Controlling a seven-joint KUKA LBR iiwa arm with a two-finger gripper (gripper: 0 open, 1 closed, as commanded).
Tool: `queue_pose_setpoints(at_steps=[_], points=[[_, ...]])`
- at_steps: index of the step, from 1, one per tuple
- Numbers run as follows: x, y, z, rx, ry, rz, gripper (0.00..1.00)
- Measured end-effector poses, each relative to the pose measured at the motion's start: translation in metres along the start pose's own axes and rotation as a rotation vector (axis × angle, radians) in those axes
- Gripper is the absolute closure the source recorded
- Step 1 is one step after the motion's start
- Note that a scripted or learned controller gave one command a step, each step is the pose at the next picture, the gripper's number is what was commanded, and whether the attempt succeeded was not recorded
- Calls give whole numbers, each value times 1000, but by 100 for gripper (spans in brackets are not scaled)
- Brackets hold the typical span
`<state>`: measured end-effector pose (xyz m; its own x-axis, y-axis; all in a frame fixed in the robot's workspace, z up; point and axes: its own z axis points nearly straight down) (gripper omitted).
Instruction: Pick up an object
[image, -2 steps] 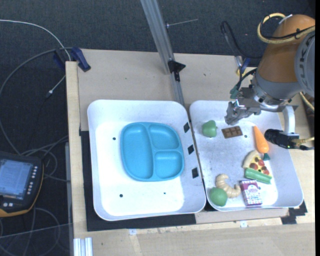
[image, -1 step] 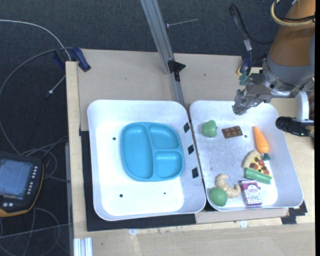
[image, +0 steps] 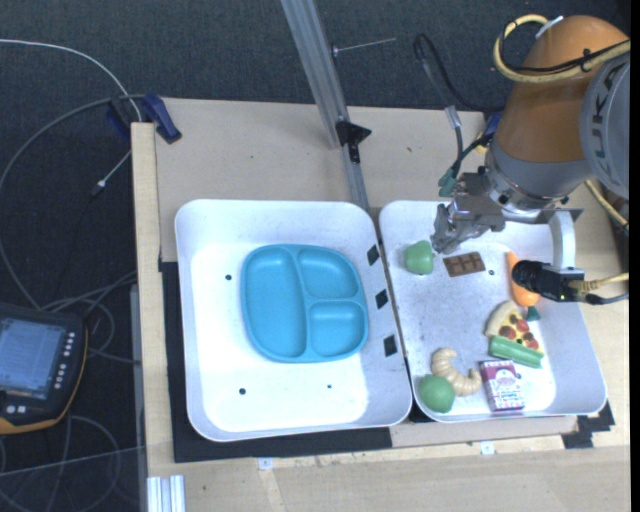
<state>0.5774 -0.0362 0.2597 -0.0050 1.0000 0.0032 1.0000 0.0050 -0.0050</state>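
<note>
So the gripper (image: 447, 232) is seen low over the far end of the right bin (image: 440, 315). How far open it is can't be told from this angle, and nothing is seen held in it.

The closest candidates are found just beside it: a green ball (image: 419, 258) to its near left and a flat brown square (image: 463, 265) to its near right, the two set slightly apart. Either could probably be gone for.

What could go wrong: the ball is round, so it could easily be nudged and rolled toward the bin wall if the gripper is brought down off-centre. The brown square lies flat, so it may just get pushed along instead of being lifted.

The rest of the right bin is filled out with an orange piece (image: 519, 288) at the right wall, a pizza slice (image: 510, 326), a green strip (image: 515, 350), a beige curl (image: 457, 370), a second green ball (image: 436, 393) and a pink box (image: 503, 388) at the near end.

In the left bin (image: 215, 300), a blue divided plate (image: 300, 300) is laid with nothing seen on it. Both bins are carried on the table (image: 250, 150).
</note>
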Motion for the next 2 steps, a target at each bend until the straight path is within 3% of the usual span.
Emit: queue_pose_setpoints(at_steps=[2], points=[[95, -38, -2, -1, 0, -1, 100]])
